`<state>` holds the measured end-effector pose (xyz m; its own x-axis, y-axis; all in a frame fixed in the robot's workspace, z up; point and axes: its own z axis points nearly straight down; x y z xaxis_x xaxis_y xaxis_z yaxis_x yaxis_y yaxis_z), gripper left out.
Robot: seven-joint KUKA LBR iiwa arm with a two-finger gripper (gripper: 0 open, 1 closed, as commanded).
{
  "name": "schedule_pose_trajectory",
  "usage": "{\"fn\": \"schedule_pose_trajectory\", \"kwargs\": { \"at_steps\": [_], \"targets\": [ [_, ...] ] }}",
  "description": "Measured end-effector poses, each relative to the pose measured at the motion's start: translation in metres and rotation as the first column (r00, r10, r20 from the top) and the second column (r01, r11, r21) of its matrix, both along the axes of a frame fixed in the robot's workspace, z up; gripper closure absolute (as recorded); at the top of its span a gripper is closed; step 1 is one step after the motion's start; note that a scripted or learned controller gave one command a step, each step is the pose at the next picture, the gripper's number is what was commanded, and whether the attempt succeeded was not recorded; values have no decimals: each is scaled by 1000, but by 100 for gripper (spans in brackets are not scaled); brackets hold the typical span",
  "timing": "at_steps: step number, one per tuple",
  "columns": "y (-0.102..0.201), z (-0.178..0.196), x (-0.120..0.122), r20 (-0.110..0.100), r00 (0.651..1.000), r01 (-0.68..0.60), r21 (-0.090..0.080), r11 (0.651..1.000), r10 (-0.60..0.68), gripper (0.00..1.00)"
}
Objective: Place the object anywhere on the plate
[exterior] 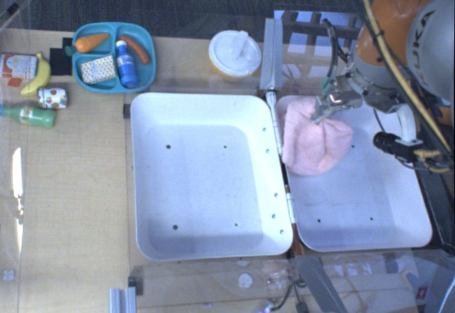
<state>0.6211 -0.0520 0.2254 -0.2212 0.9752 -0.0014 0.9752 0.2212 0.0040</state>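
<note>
Pink cloth point(318, 144): bunched in right bin point(370, 223), touched by hand point(328, 107); grip state cannot be told. Slippage is risked if thinly pinched.

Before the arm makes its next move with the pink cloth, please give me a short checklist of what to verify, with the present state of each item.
1. Pink cloth lies inside the right bin: ok.
2. Pincer is over the cloth's upper edge: ok.
3. Cloth is held between the fingers: cannot tell.
4. A plate as the target: not ok; I see a blue divided tray and a white lid beyond the bins, but no plain plate.
5. Left bin lies between the cloth and the tray: ok.
</note>
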Motion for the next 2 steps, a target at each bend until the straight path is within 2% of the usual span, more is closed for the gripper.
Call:
{"fn": "schedule_pose_trajectory", "kwargs": {
  "at_steps": [1,2],
  "targets": [
    [56,0,2,-2,920,-393,0,920,393,100],
    [113,2,24,2,691,-723,-4,691,723,100]
  ]
}}
